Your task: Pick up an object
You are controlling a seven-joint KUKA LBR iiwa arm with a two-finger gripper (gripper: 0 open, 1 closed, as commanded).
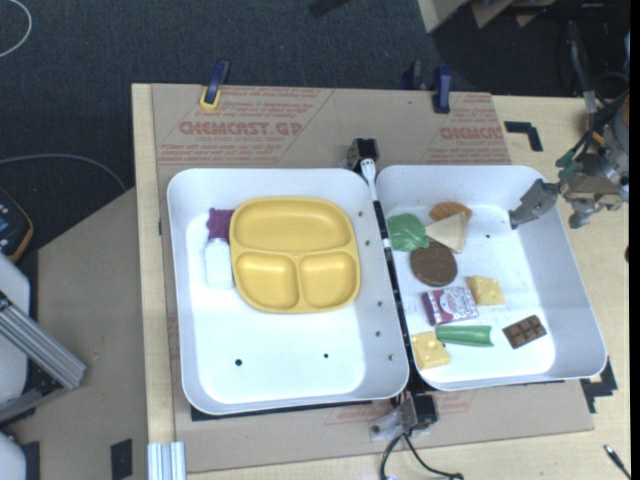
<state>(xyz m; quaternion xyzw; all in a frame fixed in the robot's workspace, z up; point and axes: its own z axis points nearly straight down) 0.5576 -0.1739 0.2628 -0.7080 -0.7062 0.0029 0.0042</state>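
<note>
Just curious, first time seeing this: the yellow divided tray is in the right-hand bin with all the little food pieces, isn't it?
Not quite. The camera view shows the yellow divided tray in the left bin. The little food pieces lie in the right bin.

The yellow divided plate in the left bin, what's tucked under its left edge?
Beside the yellow plate, a purple item and a white bottle-like item poke out at its left edge. How far they run beneath the plate is hidden.
</note>
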